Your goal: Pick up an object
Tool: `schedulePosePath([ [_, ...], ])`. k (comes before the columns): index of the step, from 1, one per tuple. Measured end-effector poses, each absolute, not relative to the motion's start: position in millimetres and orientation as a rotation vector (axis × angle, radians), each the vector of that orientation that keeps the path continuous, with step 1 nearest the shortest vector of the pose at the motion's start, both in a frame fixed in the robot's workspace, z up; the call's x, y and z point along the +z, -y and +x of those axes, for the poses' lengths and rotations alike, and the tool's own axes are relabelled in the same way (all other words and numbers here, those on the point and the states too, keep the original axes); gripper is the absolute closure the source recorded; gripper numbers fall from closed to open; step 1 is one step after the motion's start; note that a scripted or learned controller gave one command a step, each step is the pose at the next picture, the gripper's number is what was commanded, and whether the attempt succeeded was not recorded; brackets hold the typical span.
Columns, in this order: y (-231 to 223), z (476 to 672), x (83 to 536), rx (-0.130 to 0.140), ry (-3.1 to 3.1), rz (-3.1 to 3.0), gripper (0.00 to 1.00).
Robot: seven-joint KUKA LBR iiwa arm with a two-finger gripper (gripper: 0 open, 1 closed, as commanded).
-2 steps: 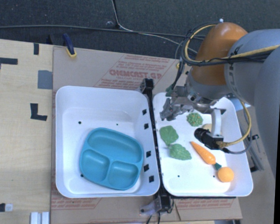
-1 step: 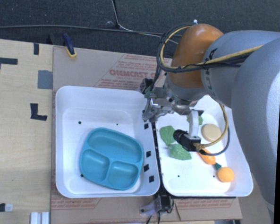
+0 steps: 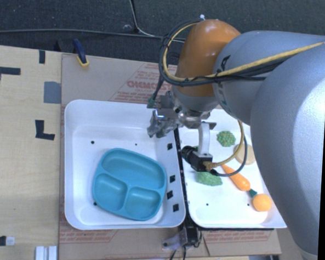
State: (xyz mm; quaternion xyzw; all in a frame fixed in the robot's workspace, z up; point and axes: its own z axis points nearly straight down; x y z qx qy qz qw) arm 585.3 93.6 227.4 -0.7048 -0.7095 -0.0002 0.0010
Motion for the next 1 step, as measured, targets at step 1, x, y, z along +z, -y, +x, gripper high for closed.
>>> schedulePosePath([
  [1, -90.4, 585.2, 226.9, 0.003, 2.224, -2.217, 0.0],
])
